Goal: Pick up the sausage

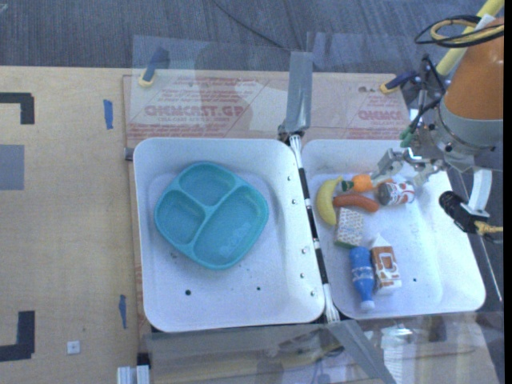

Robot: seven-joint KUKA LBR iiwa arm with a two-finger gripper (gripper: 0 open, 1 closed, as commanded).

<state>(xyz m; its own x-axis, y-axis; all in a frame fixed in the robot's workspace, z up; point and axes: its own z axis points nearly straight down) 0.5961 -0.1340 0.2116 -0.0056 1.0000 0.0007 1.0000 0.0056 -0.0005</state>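
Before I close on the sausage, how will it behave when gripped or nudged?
The sausage is a smooth rounded cylinder lying flat, so it may roll or slip sideways if nudged. It looks like a small toy, probably light and fairly stiff. It lies hemmed in by the banana and carrot, so a push would likely shift those too.

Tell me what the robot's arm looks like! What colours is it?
The arm comes in from the right side of the picture. It has a big rounded orange band above a grey wrist. Its gripper is small, made of silvery grey metal with thin fingers. Black cables loop around the top of the arm, and a yellow cable runs alongside them.
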